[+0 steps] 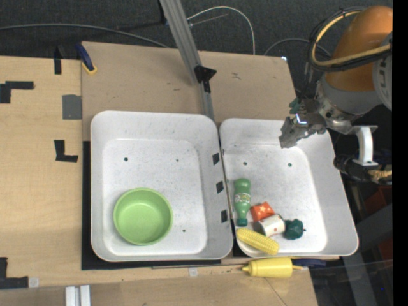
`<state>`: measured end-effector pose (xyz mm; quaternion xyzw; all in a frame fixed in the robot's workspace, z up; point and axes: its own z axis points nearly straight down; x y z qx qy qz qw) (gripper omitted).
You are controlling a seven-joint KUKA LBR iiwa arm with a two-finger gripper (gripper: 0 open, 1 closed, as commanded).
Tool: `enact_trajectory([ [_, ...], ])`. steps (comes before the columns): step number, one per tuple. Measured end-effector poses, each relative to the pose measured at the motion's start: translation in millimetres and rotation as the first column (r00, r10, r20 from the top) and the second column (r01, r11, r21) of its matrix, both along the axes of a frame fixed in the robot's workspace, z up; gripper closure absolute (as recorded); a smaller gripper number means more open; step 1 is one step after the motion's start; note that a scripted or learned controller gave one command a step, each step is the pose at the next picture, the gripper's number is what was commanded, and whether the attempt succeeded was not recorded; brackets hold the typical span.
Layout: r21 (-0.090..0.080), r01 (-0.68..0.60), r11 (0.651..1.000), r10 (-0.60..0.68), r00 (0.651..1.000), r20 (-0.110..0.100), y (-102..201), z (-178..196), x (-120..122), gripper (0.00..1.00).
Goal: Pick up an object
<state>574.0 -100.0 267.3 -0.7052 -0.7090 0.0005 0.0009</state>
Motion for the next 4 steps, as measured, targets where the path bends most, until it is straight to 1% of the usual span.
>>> enact_trajectory([
  [2, 0.000, -0.001, 1.000, 0.001, 1.000, 0.001, 94, -6, 46, 1.00],
  [3, 0.000, -0.001, 1.000, 0.001, 1.000, 0.001, 148, -10, 58, 1.00],
  [4, -0.001, 0.000, 1.000, 0.000, 1.000, -0.002, 194, -42, 70, 1.00],
])
